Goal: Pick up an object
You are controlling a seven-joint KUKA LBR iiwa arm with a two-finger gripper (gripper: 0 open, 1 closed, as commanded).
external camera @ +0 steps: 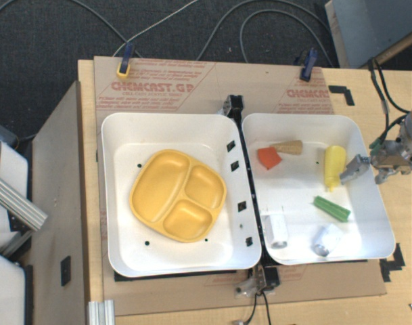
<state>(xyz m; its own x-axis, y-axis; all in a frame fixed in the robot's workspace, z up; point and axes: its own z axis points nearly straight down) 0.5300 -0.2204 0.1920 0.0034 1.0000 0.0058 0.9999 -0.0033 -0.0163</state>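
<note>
The yellow bottle (333, 166) lies in the right bin (293, 123), just beside my claw (360, 167) on its inward side. The green block (331, 208) sits near, below it; the orange block (269, 158) lies farther in. Whether my claw is released or clenched, I cannot tell.

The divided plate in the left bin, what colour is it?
Yellow all over; the divided plate shows in the camera view.
</note>
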